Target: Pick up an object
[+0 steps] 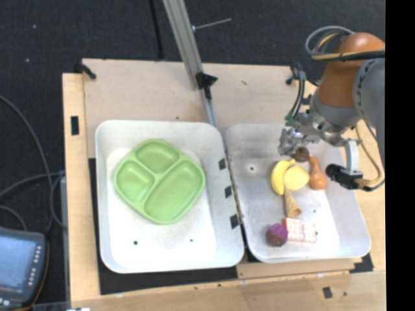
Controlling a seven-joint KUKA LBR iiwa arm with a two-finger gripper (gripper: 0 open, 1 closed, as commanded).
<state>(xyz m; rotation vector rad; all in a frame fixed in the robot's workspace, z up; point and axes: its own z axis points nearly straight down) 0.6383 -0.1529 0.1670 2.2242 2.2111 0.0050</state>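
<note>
The gripper (293,141) is down low over the back of the right bin (256,148), and from this slant there is no telling what its business end is doing. Right at its tip, touching or very nearly so, sits a small brown round object (301,153), and whether that piece is actually caught cannot be made out. Just in front of it comes the cluster: a yellow banana (279,177) curving along the left, a pale yellow lemon-like fruit (297,177) pressed against it, and an orange carrot-shaped piece (316,175) lying on the fruit's right side. Below those, a tan cone (292,205) points toward the bin's front. Nearer the front rim, well apart from the gripper, a dark purple lump (276,234) rests against a small red and white box (301,230). Over in the left bin (117,245), far from the arm, a green divided plate (159,181) lies flat with its three compartments facing up. The grey arm with the orange band (343,70) leans in from the right.
</note>
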